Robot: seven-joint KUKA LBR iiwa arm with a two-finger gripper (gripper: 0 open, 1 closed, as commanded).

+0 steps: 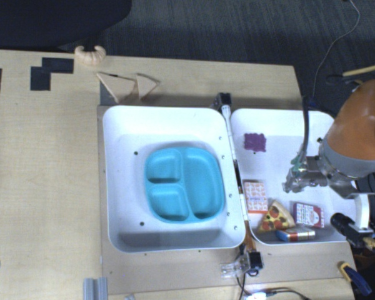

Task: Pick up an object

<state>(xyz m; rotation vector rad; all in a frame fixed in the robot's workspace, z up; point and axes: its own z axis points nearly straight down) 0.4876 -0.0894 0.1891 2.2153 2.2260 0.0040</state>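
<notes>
One claw (298,179) hangs over the right bin (281,124); its finger state cannot be determined. Near it lie a red card (307,214), pizza slice toy (277,217), checkered box (255,196), marker (295,234) and purple piece (255,143). Left bin (122,167) holds a blue tray (184,183).

Two white bins on a pale tan wood counter (44,186).
The left bin (122,167) holds a bright turquoise divided tray (184,183). The right bin (281,127) holds a purple patch (255,142), a red-and-white patterned card (255,196), a yellow-and-red pizza slice (276,217), and a dark red packet (307,214). The arm (361,133) is orange over grey.
</notes>
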